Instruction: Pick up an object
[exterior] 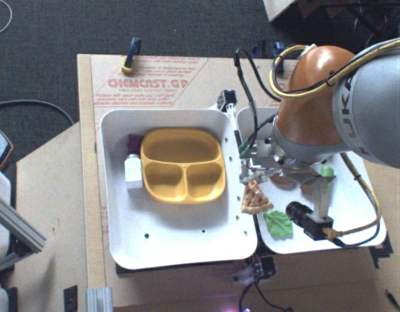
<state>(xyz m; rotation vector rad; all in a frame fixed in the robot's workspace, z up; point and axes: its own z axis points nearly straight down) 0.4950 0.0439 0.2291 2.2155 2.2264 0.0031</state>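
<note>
Overall, the left bin (115,194) offers the most open room: a yellow three-compartment tray (183,164) sits in its upper middle, with a small white bottle (133,171) touching the tray's left edge and a dark purple item (134,142) just above the bottle, near the bin's left wall. The bin's lower floor is bare. The right bin (369,223) is crowded and largely covered by the arm (336,109). The gripper (254,171) hangs at the divider between bins, directly above a pizza slice toy (255,199), orange crust with red dots, lying at the right bin's left rim. A green leaf-shaped piece (278,223) lies just below it. The hand's state cannot be told. The board (154,77) behind reads "CHEMCAST GP".
</note>
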